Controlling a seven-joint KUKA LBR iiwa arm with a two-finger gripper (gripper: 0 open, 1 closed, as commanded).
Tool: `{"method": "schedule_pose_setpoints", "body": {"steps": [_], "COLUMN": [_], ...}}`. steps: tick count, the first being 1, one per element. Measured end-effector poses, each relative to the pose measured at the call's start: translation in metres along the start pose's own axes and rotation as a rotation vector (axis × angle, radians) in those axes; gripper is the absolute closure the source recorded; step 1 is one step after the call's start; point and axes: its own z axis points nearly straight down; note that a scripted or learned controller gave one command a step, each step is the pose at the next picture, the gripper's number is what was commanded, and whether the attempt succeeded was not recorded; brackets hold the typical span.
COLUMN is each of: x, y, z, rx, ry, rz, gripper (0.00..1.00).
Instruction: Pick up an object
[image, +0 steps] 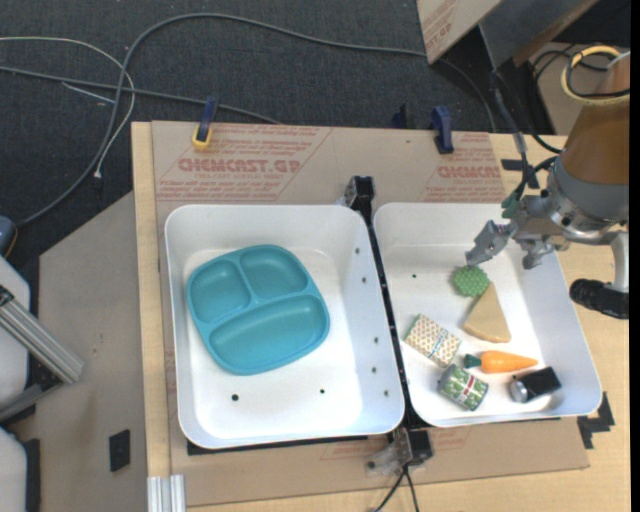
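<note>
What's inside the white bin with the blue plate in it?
Just the blue divided plate, lying flat in the left bin. Bare white floor shows around it, with a few small dark dots. Whatever might be under the plate is covered, so I cannot tell.

The bench (300, 145) is viewed from above at a slant by one fixed camera. Both white bins (285, 425) are taken in whole, at middling distance.

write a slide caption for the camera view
End effector over the right bin, above a green object.
</note>
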Motion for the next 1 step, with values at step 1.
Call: {"method": "schedule_pose_setpoints", "body": {"steps": [1], "x": [0.0001], "y": [0.0023], "z": [-0.0054], "rx": [-0.011], "ry": [-0.002], "rz": [-0.002], "gripper": [0.00]}}
